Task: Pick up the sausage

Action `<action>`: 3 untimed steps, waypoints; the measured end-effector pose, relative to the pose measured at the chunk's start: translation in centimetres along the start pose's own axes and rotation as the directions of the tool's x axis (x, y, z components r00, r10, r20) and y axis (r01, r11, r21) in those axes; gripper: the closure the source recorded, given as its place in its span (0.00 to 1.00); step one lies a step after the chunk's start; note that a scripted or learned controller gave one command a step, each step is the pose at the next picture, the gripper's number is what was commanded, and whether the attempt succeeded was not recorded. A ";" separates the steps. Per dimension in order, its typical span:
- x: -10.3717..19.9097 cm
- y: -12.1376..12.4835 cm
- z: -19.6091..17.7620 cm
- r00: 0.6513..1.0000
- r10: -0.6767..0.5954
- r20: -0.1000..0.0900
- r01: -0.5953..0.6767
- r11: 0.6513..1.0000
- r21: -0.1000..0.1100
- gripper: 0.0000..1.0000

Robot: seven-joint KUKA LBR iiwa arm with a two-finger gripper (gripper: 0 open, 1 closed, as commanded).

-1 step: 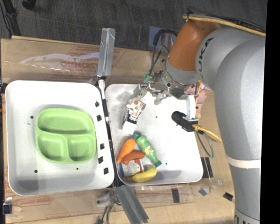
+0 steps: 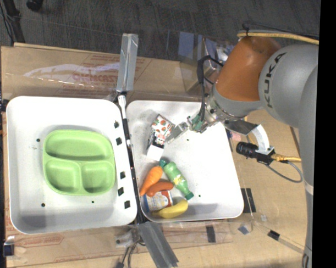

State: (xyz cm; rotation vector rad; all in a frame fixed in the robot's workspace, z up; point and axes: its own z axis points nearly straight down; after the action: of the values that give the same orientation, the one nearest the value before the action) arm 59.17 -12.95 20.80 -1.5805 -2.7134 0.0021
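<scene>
The sausage [image 2: 163,186], short and reddish-brown, lies in the right bin [image 2: 221,176] near its front left corner. It is tucked against an orange carrot [image 2: 150,177] and sits above a small printed carton [image 2: 157,200]. My gripper [image 2: 180,129] hangs over the back of the same bin, well behind the sausage. Its tip is right beside a white box with red fruit printed on it [image 2: 160,130]. Nothing shows as held.
A green bottle [image 2: 177,179] lies just right of the sausage, and a yellow banana [image 2: 173,209] rests by the bin's front wall. The left bin [image 2: 22,208] holds a green divided plate [image 2: 79,161]. The right half of the right bin is bare white floor.
</scene>
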 end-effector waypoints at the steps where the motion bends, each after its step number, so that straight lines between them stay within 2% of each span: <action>1: 7.1 -7.9 2.3 0.950 -0.311 0.000 0.311 0.950 -0.001 0.00; 2: 10.9 -7.0 1.7 0.961 0.278 -0.001 -0.278 0.961 0.000 0.00; 3: 7.8 -7.5 11.1 0.959 0.285 -0.002 -0.285 0.959 -0.011 0.00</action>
State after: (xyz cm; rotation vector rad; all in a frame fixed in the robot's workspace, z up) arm 48.77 -9.81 9.72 -1.9577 -2.4621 -0.0139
